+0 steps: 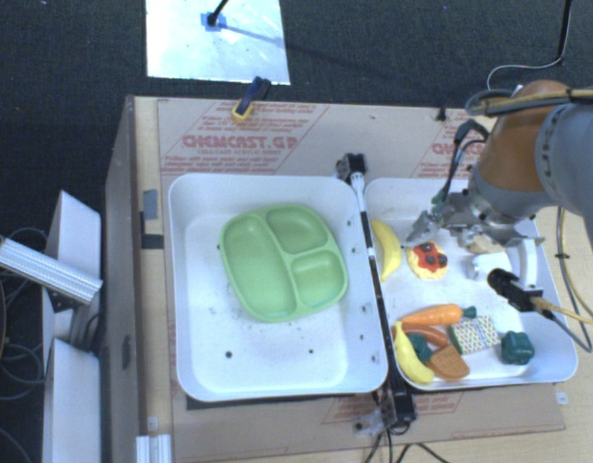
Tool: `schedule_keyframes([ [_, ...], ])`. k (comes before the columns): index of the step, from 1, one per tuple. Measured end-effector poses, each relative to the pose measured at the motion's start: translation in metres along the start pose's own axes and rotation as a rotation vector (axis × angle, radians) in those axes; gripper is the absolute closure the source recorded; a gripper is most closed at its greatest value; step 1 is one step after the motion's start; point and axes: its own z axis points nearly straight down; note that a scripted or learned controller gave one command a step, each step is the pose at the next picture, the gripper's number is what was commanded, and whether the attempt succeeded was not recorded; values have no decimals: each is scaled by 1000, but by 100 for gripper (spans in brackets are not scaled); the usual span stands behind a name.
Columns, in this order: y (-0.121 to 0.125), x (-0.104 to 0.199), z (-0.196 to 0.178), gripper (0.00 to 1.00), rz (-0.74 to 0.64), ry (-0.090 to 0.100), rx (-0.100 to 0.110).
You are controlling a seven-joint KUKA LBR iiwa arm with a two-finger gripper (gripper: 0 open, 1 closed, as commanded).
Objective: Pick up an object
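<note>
— Where is your tool right now?

— My tool [423, 228] hangs over the far part of the right bin [556, 355], on the end of my arm [537, 152], which comes in from the right. I cannot tell from this slant whether it is spread or pressed together.

— What lies closest to it?

— A yellow piece with red spots [428, 259] lies on the bin floor, just to the near side of the tool. I can't make out whether the two touch. Just left of that piece, a banana [386, 247] lies along the bin's left wall.

— And the other things I could pick?

— They all lie in the near part of the same bin. A carrot [433, 315] lies crosswise, its tip pointing right. A speckled block [474, 335] sits just beside that tip, on the near side. A dark green piece [516, 347] is further right, close to the right wall. A second banana [409, 355] curves into the near left corner. An orange piece [449, 364] rests against that banana's right side, and a small red piece [426, 337] sits between it and the carrot.

— What about the other side?

— The left bin [277, 360] stands against the right one, wall to wall. It holds a green plate [282, 261] with three compartments, lying flat near the middle. Both bins rest on the counter [277, 135], which is topped with a brown board printed with red lettering. A yellow and dark clip [250, 96] sits at the board's far edge.
</note>
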Motion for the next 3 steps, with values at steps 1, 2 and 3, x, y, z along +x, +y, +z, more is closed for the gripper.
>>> schedule_keyframes([
  [1,65,15,46,0,3,2,17],
  [2,66,-9,44,0,6,0,14],
  [3,66,-25,44,0,6,0,14],
])
